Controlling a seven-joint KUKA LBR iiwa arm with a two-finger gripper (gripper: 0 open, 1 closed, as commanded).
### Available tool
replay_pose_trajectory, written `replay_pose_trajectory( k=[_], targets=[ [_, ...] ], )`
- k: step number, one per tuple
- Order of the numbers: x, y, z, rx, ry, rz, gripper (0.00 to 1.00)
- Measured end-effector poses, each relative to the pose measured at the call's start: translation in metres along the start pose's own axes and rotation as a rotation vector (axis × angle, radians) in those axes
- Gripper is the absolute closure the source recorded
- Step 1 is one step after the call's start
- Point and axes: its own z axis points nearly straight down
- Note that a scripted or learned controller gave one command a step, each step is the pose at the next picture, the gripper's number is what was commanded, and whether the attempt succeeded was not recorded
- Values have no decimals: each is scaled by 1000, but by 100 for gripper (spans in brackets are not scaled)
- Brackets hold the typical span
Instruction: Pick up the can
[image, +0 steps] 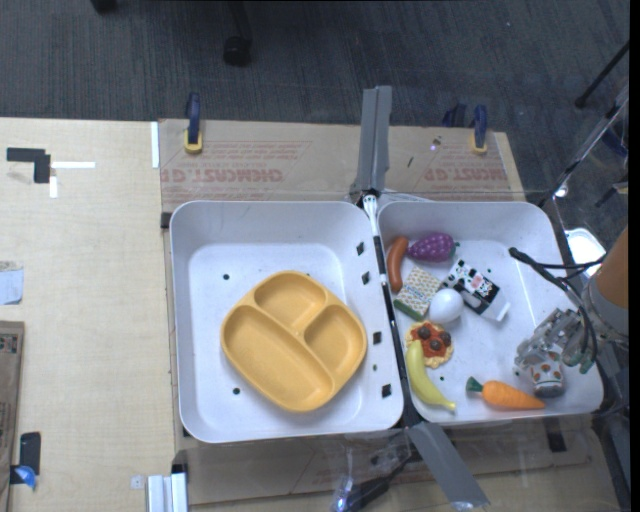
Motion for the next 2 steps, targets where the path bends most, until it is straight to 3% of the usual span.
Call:
replay_pose_trajectory(
  k=[1,2],
  targets=[
    [0,0,0,0,0,-1,0],
    [-1,1,-9,-2,-2,2,100]
  ],
)
